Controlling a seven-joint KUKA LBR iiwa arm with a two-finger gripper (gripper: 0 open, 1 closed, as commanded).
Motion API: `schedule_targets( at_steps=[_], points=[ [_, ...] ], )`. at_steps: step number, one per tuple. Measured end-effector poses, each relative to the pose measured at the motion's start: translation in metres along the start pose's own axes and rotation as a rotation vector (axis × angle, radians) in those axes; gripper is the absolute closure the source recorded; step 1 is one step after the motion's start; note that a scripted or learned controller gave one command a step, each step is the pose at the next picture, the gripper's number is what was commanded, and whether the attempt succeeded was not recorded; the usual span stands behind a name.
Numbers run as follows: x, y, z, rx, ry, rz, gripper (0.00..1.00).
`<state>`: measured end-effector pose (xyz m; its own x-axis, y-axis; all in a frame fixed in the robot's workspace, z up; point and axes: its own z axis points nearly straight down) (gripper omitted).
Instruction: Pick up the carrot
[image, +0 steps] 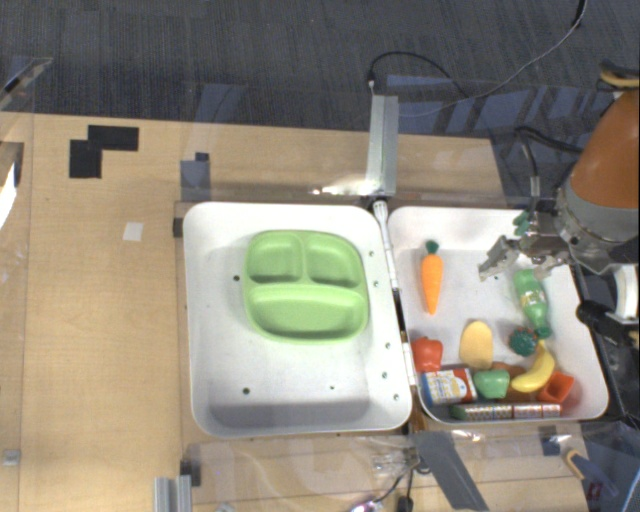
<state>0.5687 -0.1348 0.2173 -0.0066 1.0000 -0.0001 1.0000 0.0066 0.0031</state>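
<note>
An orange carrot (431, 283) with a green top lies upright in the left part of the right bin (460, 228), near the divider. My gripper (508, 257) hangs over the right bin's upper right area, to the right of the carrot and apart from it. Its fingers (494, 262) look spread, with nothing between them. The orange band of the arm shows at the right edge.
A green divided plate (305, 283) rests in the left bin (215, 400). Toy food crowds the right bin's lower part: green bottle (531, 300), lemon (477, 343), banana (536, 369), red pepper (427, 353), green pepper (491, 381), small box (447, 385).
</note>
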Motion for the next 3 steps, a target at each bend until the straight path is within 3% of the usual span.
schedule_targets(
  at_steps=[1,2,3],
  points=[
    [0.041,0.044,0.123,-0.002,0.000,-0.111,0.00],
    [0.041,0.046,0.111,-0.008,0.000,-0.111,1.00],
    [0.070,0.040,0.031,-0.001,0.000,0.250,1.00]
  ],
)
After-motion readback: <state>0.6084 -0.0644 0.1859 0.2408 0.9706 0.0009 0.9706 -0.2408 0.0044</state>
